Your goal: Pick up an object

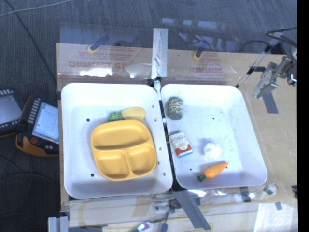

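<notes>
Camera view: I see the orange toy carrot (213, 170) near the right white bin's (241, 110) front edge, long axis slanted, green stem end toward front-left.

Metal two-finger gripper (264, 84) hangs well apart, beyond the bin's far right corner; its grip I cannot tell. Same bin: green can (175, 108), small red-and-white carton (180, 144), white lump (212, 150). Left white bin (77, 105): yellow divided plastic tray (124, 149), pale yellow toy corn cob (128, 113).
</notes>
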`<move>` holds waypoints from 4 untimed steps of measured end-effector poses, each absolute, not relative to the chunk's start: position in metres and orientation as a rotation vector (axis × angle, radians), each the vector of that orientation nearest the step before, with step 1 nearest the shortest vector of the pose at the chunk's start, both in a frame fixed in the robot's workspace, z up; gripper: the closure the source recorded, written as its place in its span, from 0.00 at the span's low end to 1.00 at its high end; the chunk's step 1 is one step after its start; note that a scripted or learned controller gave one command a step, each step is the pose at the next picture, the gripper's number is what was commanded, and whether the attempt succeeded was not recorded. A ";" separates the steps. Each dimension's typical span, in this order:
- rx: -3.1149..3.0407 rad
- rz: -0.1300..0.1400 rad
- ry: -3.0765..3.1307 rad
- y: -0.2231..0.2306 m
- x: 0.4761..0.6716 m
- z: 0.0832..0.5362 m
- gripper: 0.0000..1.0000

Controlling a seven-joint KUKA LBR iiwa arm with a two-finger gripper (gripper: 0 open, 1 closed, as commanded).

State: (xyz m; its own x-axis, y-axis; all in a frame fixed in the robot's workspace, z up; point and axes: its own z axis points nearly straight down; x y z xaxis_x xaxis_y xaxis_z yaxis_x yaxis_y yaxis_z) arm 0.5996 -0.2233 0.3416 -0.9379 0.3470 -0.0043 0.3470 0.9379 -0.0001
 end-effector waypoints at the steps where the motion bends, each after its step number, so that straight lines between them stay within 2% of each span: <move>1: 0.255 -0.002 3.128 -0.223 0.559 0.324 1.00; 2: 0.381 0.001 3.114 -0.222 0.515 0.338 1.00; 3: -0.037 -0.003 3.134 -0.222 0.524 0.434 1.00; 4: -0.659 0.000 3.066 -0.222 0.572 0.435 1.00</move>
State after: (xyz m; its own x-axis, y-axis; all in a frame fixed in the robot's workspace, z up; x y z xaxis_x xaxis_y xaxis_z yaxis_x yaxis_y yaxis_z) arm 0.5718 -0.2218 0.4347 -0.9116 -0.4111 -0.0052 -0.4111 0.9116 -0.0014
